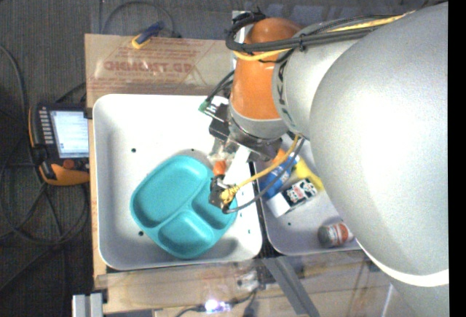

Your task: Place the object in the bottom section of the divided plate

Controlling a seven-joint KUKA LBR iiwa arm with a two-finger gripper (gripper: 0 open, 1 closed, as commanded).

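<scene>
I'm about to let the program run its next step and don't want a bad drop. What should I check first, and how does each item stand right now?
1. The divided plate lies flat in the left bin: ok.
2. The plate's bottom section shows bare teal: ok.
3. The tool is over the bottom section: not ok; it is at the plate's right rim.
4. The object is held in the tool: cannot tell; a small orange thing shows there, but the grip is hidden.
5. The blue and yellow package and the can sit in the right bin, away from the plate: ok.
</scene>
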